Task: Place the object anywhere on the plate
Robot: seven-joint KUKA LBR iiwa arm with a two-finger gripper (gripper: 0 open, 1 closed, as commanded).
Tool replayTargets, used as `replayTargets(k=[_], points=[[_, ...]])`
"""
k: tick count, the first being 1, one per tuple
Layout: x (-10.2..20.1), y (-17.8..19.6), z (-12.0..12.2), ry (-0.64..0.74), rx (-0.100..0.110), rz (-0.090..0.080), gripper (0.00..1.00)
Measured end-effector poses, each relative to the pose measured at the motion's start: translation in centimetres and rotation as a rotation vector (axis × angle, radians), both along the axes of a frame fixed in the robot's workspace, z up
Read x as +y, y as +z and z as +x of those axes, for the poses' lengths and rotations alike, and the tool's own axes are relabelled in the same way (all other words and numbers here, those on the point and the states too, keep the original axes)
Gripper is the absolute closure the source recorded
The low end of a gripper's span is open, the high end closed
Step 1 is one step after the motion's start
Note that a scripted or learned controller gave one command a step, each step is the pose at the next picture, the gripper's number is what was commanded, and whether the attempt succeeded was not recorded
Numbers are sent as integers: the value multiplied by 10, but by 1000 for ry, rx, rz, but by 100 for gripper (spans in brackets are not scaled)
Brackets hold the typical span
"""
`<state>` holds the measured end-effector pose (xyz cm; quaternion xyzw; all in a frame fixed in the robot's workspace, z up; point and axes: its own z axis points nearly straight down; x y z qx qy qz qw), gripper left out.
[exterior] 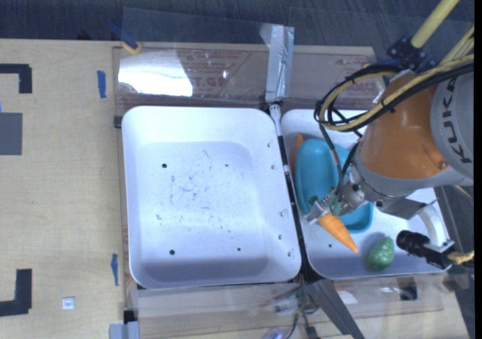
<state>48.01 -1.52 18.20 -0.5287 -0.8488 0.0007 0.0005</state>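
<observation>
Reaching in from the right, the arm (pixel 410 142) hangs over the right bin (pixel 331 262) with its gripper (pixel 331 208) low above the blue plate (pixel 316 168), which lies against that bin's left wall. The carrot (pixel 339 232) lies just under the gripper, its leafy end at the fingertips and its tip pointing toward the bin's front edge, partly on the plate's rim; whether the gripper pinches it cannot be told. A green lump (pixel 380 252) sits near the front right corner.
</observation>
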Motion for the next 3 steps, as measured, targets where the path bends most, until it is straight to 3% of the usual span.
replayTargets(k=[1, 2, 3], points=[[78, 109, 1, 271, -4, 1, 100], [11, 152, 1, 461, -4, -1, 100], [94, 144, 1, 372, 1, 1, 100]])
